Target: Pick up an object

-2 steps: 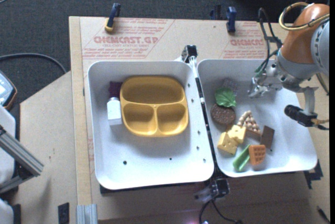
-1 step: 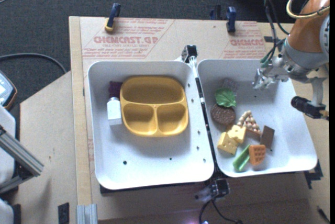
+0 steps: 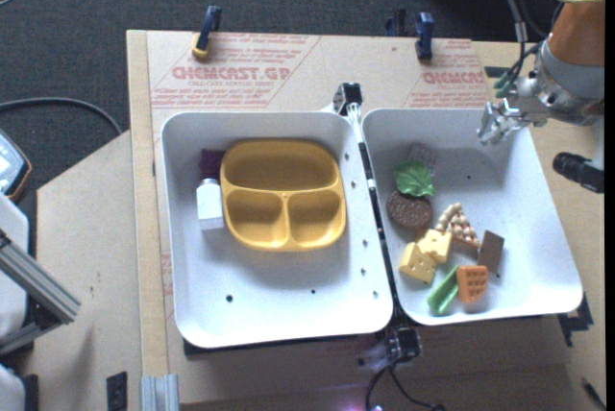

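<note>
— Where do we stand? Our gripper [image 3: 496,125] hangs over the far right corner of the right bin [image 3: 538,299]; we cannot tell whether it is apart or together.

— And the nearest thing? The green leaf [image 3: 414,179], crinkled and flat, lies left of us and toward the camera. Beyond it sit the round brown cookie [image 3: 409,210], blocky yellow cheese [image 3: 426,255] and a ridged waffle [image 3: 471,283]. The yellow tray [image 3: 283,193] occupies the left bin [image 3: 183,284].
</note>
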`<state>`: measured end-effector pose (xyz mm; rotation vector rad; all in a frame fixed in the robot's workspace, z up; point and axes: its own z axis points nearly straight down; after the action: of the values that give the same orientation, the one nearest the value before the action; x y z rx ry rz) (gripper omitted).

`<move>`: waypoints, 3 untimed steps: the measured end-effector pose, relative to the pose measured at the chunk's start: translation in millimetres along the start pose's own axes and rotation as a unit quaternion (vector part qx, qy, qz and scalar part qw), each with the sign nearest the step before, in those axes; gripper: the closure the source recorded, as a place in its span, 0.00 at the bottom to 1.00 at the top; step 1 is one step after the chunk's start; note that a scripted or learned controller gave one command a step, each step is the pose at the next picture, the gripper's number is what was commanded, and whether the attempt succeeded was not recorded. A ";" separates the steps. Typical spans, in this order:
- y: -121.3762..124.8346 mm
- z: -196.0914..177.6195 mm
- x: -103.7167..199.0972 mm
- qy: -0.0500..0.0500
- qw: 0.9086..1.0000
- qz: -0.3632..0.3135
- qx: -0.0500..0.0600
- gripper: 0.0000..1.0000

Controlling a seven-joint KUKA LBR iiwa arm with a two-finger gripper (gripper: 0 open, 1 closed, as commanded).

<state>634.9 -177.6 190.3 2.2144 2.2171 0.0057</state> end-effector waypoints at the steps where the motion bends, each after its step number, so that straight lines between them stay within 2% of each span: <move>1: 1.7 -37.8 -0.4 0.000 1.000 0.000 0.001 1.00; 2: 8.7 -26.9 54.7 0.002 1.000 -0.002 0.005 1.00; 3: 20.8 -23.0 106.8 0.002 1.000 -0.002 0.003 1.00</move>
<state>655.4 -70.7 213.2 2.2147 2.2282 0.0032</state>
